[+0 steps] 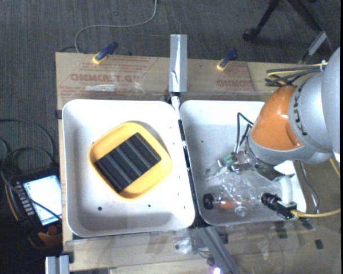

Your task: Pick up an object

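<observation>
A yellow, rounded block with a black ribbed top (130,158) lies tilted in the middle of the left bin (80,119). In the right bin (208,124), a crumpled clear plastic bottle (235,188) lies near the front wall, with a dark cap (207,200) at its left end and an orange patch inside. My gripper (232,162) hangs under the orange wrist band (277,124), just above the bottle's upper left part. The wrist covers most of the gripper.
The grey arm (326,113) reaches in over the right bin's right side. A black connector with a yellow cable (277,204) sits at that bin's front right. Blue-and-yellow clamps (104,52) hold the cardboard behind the bins.
</observation>
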`<act>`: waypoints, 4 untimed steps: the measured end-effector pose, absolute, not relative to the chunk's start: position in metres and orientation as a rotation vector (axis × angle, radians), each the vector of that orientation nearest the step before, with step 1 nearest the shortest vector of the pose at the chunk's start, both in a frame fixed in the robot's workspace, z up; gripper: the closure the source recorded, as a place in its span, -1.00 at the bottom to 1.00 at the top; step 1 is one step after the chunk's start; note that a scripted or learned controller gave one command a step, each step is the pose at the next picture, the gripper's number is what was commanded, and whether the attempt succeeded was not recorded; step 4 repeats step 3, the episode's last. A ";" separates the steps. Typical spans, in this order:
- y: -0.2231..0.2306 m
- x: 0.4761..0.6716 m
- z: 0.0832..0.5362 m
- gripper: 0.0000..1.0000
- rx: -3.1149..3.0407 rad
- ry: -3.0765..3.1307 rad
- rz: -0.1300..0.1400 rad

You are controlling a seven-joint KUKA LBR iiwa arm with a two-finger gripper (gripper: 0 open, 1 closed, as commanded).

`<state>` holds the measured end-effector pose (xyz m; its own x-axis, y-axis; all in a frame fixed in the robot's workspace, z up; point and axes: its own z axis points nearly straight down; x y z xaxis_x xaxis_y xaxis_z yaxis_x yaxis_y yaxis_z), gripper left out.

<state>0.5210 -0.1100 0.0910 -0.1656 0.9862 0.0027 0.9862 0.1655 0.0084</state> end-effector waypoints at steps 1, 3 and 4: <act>-0.145 0.490 0.092 -1.00 1.878 2.497 0.015; -0.072 0.544 0.184 1.00 1.882 2.515 0.000; -0.072 0.544 0.184 1.00 1.882 2.515 0.000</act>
